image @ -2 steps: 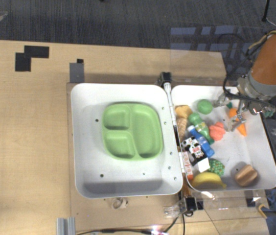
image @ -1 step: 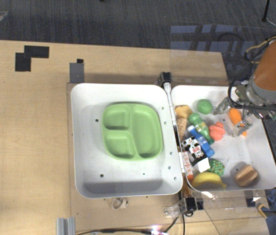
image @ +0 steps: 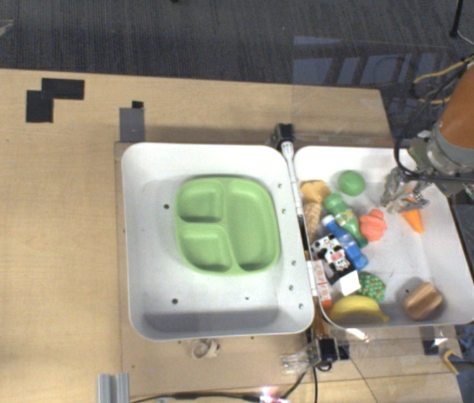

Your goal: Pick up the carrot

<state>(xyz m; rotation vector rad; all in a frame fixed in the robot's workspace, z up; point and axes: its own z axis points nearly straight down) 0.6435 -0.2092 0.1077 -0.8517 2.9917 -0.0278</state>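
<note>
Carrot (image: 413, 220) on right bin (image: 460, 263) floor, just beside end effector (image: 403, 195); finger state unclear.

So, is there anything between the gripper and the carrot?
In the camera view, nothing lies between them: the gripper hangs just up and left of the carrot, with at most a sliver of bare white floor of the right bin between.

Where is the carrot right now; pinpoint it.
The carrot lies in the right bin, toward its upper right, just below the end effector and right of the pinkish-red toy.
</note>
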